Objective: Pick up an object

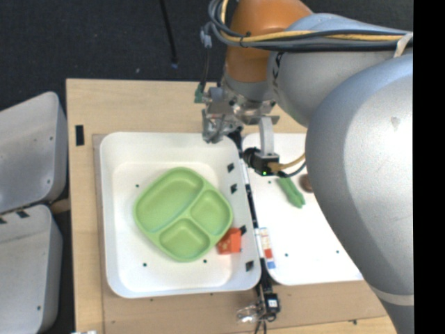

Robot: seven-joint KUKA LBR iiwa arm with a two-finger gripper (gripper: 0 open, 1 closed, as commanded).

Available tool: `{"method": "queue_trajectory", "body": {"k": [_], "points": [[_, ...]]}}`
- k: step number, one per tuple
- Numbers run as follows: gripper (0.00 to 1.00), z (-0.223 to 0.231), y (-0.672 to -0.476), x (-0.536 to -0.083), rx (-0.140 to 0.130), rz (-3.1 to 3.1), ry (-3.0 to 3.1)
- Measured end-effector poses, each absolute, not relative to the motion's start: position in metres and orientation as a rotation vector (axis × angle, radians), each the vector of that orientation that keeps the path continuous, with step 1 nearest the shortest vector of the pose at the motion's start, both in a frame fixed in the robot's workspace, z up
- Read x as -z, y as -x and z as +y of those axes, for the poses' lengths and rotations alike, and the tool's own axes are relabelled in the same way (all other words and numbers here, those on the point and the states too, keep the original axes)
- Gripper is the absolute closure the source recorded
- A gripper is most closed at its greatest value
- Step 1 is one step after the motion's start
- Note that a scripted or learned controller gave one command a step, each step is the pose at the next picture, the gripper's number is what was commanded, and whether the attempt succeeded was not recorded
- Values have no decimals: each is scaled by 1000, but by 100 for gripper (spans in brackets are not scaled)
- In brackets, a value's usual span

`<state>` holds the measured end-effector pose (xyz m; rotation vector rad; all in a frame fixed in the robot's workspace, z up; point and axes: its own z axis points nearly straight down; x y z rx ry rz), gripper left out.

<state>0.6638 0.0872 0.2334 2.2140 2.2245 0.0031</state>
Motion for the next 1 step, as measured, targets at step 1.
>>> {"method": "queue_trajectory", "body": {"k": [1], "points": [[0,85,-662,-234,2,2224,-2217]]}}
